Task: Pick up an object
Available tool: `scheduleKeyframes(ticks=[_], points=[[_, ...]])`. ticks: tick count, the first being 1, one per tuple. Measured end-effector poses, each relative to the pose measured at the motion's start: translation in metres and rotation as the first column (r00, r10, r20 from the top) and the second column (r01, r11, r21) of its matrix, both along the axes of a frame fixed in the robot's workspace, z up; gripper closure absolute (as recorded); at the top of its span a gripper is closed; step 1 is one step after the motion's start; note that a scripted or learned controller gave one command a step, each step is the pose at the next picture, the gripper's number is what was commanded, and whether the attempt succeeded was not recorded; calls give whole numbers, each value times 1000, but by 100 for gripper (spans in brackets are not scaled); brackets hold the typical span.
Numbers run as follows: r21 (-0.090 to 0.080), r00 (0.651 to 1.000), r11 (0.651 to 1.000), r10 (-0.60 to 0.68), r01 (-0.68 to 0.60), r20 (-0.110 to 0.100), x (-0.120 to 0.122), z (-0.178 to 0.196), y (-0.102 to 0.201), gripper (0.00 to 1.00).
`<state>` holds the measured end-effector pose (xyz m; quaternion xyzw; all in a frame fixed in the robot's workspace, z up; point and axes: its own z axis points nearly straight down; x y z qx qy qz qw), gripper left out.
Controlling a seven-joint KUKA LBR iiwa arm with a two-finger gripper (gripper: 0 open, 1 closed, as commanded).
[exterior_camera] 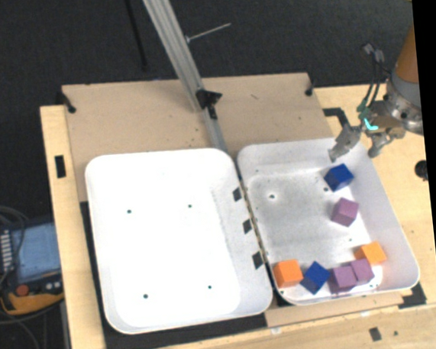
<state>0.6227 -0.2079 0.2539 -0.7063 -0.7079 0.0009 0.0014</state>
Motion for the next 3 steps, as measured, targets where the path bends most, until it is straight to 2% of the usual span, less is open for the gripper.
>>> scheduleKeyframes(ticks=[1,2,3], points=[[-4,1000,1000,2,-2,4,1,3,-1,0],[-2,1000,1000,4,-4,0,9,-46,3,0],[-2,1000,1000,-1,1,-1,5,-109,3,0]])
